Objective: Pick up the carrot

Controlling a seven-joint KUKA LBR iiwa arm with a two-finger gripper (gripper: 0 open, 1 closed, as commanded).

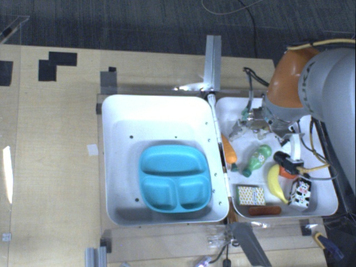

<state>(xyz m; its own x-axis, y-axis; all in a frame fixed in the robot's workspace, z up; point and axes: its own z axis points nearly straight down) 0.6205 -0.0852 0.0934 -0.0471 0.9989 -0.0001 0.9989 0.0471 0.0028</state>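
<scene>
- Slim orange tapered carrot (227,150) lies below-left of the metal pincer (257,121), near but apart, against the right white bin's (328,202) left wall; long axis roughly away-to-near
- Pincer state: cannot tell

Arm (328,88): bulky grey casing, orange band, thin black cables trailing, metallic gripper (257,122) hardware, right of frame.
</scene>
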